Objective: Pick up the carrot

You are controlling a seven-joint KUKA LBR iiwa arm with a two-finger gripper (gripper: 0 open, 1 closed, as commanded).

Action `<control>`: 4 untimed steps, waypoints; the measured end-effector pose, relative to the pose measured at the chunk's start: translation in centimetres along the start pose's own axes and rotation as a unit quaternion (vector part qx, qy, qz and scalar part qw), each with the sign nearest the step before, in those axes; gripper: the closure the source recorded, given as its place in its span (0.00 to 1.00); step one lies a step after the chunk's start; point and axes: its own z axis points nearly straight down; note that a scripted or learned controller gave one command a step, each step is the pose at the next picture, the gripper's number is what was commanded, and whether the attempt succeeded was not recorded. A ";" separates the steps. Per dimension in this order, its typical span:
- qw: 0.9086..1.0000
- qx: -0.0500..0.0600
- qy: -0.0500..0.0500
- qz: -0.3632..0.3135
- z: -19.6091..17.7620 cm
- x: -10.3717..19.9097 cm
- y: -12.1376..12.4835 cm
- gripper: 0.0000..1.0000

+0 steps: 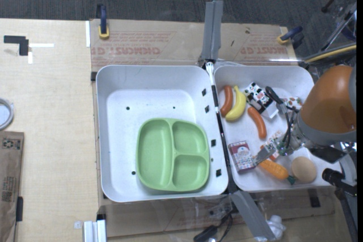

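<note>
The carrot (pixel 273 169) is orange with a green stub at its right end. It lies near the front edge of the right bin (pixel 245 183), tilted slightly. My gripper (pixel 270 150) hangs just behind and above the carrot's left end, reaching in from the right under the arm's orange band (pixel 334 100). Nothing shows in its grasp. The carrot rests on the bin floor, between a small red and white carton (pixel 241 155) on its left and a tan egg-shaped item (pixel 304 169) on its right.
The right bin also holds a banana (pixel 239 105), a reddish sausage (pixel 227 99), an orange sausage (pixel 258 123) and a black and white toy (pixel 258 94). The left bin (pixel 113 122) holds a green divided plate (pixel 173 154). A metal divider (pixel 213 31) stands between the bins at the back.
</note>
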 end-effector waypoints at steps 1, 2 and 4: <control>1.000 -0.004 -0.004 0.002 -1.0 -0.3 0.2 1.00; 1.000 -0.004 -0.004 0.002 -1.0 -0.3 0.2 0.00; 1.000 -0.004 -0.004 0.003 -1.9 -0.3 0.2 0.00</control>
